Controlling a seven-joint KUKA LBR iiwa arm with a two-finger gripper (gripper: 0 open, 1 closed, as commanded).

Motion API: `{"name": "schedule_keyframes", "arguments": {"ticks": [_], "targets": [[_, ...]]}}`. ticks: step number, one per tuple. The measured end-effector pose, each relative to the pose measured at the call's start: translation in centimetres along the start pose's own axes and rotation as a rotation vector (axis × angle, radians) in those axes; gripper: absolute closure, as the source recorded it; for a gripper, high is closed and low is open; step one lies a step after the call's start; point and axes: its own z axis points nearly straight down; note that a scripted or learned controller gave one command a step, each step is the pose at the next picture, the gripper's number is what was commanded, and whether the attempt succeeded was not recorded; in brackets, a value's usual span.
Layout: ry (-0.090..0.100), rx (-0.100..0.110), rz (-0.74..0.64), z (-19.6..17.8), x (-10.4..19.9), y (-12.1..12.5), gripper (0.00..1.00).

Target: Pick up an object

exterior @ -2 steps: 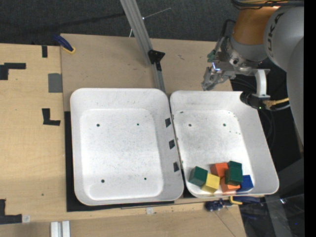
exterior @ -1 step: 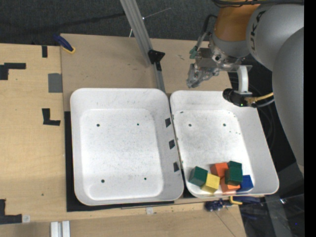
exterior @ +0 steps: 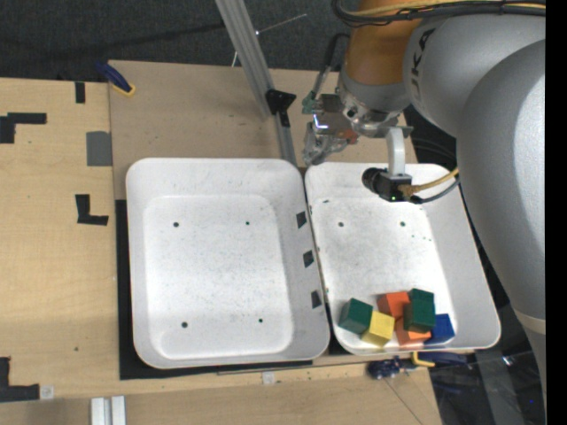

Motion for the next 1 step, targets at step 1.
{"name": "schedule_keyframes", "arguments": {"ticks": [1], "targets": [[0.000,-0.002,0.001,-0.22,4.72,0.95,1.00]]}}
